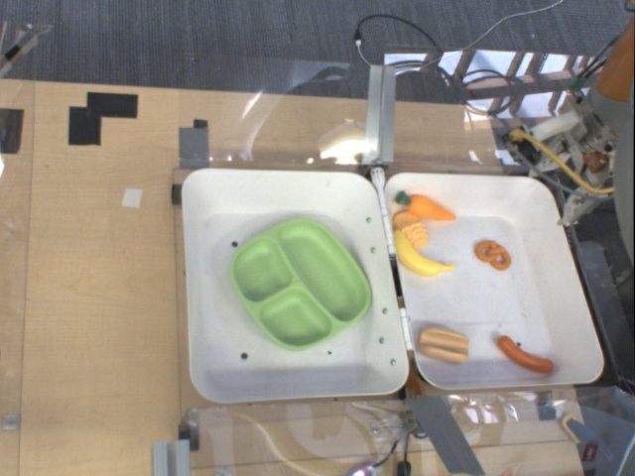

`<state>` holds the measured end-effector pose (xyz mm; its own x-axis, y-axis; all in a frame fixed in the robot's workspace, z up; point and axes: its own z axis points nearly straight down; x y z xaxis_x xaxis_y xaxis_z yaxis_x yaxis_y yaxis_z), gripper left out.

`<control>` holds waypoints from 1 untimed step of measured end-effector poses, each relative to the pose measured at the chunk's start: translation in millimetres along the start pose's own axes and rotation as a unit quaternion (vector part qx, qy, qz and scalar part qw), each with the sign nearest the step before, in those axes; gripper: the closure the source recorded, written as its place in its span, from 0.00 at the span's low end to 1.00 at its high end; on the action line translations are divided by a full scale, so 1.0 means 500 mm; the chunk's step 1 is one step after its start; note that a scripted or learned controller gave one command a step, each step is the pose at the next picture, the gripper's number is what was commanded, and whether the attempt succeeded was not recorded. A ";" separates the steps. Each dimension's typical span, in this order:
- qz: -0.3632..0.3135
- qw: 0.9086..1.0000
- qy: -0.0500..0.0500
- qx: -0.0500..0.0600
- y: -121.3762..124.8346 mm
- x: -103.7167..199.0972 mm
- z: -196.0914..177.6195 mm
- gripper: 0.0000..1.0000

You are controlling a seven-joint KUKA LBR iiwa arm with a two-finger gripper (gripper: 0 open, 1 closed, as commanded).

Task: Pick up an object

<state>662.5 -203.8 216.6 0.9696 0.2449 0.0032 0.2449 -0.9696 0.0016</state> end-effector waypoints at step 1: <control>-0.043 0.999 -0.001 0.001 -0.003 -0.009 0.208 0.00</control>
<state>657.9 -203.7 112.6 0.9451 0.3266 0.0002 0.3266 -0.9451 -0.0003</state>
